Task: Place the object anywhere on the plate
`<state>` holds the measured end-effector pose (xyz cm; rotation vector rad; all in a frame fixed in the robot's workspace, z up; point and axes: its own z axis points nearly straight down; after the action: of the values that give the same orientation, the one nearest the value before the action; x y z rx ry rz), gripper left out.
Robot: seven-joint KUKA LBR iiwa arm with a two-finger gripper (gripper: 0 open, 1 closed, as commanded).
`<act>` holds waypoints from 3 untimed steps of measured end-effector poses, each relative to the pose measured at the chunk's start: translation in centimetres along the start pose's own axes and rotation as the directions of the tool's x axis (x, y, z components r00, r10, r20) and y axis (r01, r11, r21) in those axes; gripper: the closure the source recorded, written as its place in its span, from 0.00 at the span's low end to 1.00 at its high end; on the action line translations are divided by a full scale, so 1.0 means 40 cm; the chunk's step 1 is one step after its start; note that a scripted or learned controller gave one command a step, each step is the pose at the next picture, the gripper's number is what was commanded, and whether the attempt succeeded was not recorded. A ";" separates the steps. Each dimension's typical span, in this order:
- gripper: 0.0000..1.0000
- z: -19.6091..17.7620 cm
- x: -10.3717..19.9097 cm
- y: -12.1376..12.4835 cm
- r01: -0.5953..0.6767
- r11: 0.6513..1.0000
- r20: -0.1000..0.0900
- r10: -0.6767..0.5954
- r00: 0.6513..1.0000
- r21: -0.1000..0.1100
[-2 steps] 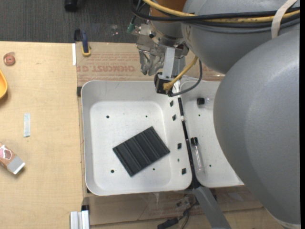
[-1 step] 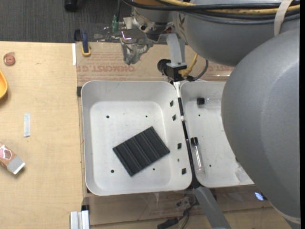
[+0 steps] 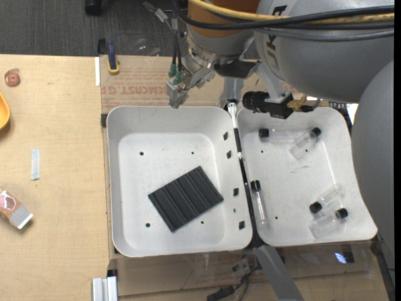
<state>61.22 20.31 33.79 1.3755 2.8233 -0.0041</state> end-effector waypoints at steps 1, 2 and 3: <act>1.00 0.054 -0.018 0.082 0.365 0.931 0.001 -0.365 0.931 -0.002; 1.00 0.117 -0.010 0.115 0.414 0.910 0.000 -0.414 0.910 -0.001; 1.00 0.053 0.061 0.027 0.636 0.772 0.001 -0.636 0.772 -0.003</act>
<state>60.57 22.89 31.67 0.3403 3.1217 -0.0005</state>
